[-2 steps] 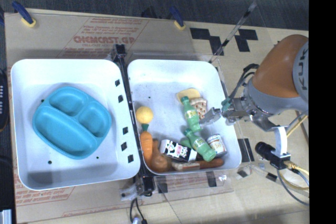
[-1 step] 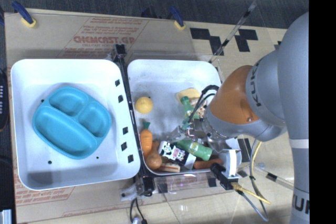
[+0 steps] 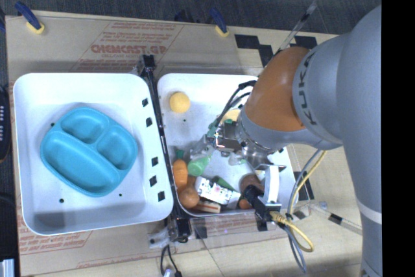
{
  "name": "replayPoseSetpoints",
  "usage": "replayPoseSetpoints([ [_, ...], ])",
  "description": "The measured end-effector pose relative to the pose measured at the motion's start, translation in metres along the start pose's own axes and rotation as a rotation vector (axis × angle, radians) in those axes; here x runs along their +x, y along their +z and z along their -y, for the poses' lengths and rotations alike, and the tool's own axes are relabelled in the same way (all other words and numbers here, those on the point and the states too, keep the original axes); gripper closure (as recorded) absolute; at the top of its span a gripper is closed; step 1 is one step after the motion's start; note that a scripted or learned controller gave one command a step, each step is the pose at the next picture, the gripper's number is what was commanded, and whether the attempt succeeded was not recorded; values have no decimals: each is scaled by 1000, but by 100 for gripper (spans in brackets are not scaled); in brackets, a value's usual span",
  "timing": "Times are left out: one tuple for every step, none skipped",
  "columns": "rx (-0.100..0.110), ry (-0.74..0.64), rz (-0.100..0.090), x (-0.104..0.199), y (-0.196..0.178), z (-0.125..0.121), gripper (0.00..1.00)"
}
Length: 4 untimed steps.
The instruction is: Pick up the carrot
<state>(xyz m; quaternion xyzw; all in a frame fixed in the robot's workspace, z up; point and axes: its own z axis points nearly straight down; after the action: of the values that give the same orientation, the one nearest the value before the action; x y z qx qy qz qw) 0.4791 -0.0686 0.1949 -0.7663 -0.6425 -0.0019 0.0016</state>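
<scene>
The carrot point(image 3: 180, 173), a short orange piece, lies against the left wall of the right bin point(image 3: 201, 87), near its front. A green piece point(image 3: 198, 165) touches its upper right side. My gripper point(image 3: 219, 141) hangs over the middle of the right bin, just up and to the right of the carrot and green piece. The grey wrist with the orange band point(image 3: 279, 94) hides much of it. Nothing orange shows in the gripper.
A yellow ball point(image 3: 179, 101) rests at the back of the right bin. A brownish-orange item point(image 3: 188, 197), a white patterned box point(image 3: 214, 191) and a dark brown item point(image 3: 250, 181) crowd the front. In the left bin point(image 3: 39, 91) sits a blue divided plate point(image 3: 89, 150).
</scene>
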Motion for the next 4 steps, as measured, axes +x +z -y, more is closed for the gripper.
replayPoseSetpoints([
  [8,101,7,24,4,-33,0],
  [8,269,7,64,4,-63,0],
  [7,470,8,62,4,-128,0],
  [6,689,8,61,3,-158,0],
])
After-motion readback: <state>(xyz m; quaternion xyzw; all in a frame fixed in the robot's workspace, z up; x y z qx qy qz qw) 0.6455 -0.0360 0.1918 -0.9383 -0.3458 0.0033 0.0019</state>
